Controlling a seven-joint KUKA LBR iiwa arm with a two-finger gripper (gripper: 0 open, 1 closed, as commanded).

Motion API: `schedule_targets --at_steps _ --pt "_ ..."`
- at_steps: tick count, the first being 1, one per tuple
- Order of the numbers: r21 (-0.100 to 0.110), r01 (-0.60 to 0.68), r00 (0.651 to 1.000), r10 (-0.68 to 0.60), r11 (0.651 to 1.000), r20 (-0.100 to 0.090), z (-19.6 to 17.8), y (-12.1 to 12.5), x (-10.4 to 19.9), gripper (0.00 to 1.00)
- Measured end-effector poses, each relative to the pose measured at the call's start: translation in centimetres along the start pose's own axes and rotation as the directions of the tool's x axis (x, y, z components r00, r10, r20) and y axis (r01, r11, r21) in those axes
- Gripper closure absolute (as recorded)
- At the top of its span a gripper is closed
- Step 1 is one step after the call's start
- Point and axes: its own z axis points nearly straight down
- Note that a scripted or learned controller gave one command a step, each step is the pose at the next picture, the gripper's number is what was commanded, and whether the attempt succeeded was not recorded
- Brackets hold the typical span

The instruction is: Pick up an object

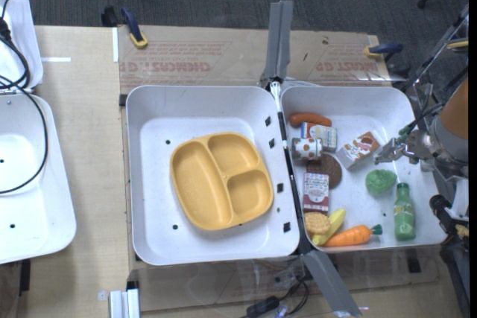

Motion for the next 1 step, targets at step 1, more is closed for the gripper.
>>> schedule_targets --at_steps 1 --pt "0.111 -0.123 0.992 0.125 0.986 -0.011 3.23 -2.80 -0.07 0.00"
